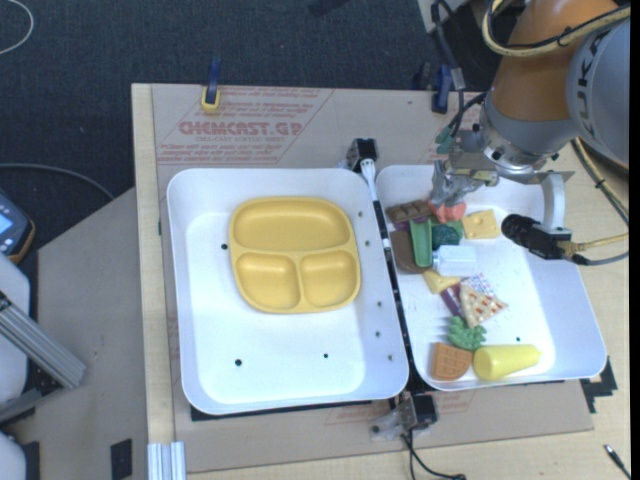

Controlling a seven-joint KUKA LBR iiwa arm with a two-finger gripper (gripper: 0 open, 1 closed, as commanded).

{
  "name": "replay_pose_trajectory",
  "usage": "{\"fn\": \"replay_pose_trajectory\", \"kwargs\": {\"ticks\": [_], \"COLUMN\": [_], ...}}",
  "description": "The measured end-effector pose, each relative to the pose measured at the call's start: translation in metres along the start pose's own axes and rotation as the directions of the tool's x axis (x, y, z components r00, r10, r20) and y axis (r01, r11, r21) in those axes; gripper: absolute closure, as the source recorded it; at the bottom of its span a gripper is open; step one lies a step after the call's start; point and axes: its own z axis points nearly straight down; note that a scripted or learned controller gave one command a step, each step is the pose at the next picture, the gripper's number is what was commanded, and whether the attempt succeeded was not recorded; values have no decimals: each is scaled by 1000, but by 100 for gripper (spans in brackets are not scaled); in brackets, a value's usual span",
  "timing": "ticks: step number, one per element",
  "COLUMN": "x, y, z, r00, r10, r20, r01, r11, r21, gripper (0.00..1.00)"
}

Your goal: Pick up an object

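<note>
the claw hangs low over the toy food pile at the upper part of the right bin; i cannot tell its grip. a yellow divided plate lies in the left bin.

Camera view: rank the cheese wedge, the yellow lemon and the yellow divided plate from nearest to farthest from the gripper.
1. Cheese wedge: in the right bin, just right of and below the gripper.
2. Yellow lemon: near the right bin's front edge, well below the gripper.
3. Yellow divided plate: in the left bin, across the divider, farthest.
</note>
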Motion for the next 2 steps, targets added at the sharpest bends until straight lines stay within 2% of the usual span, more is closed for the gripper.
{"fn": "replay_pose_trajectory", "kwargs": {"ticks": [1,2], "x": [61,70], "y": [-18,-30], "z": [1,5], "r00": [1000,1000], "r10": [-3,2], "r20": [-1,1], "r01": [3,-2], "r11": [1000,1000], "r21": [0,0], "gripper": [100,100]}}
